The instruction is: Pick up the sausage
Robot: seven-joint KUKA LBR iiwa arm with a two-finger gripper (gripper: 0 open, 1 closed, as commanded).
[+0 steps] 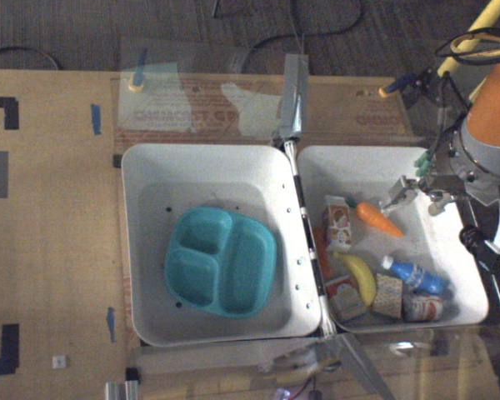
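Two bins [142,223]: teal tray [221,261] left, perhaps sausage [318,252] right.

left bin [150,182]: teal tray [222,262] | right bin [475,298]: carrot [378,220], banana [360,277], bottle [413,274]

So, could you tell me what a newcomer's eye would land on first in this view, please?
Most likely the teal divided plate, lying alone in the left bin. Next comes the cluster in the right bin: an orange carrot, a yellow banana and a blue bottle among small cartons. The hand hovers above that bin's far right corner, close to the carrot.
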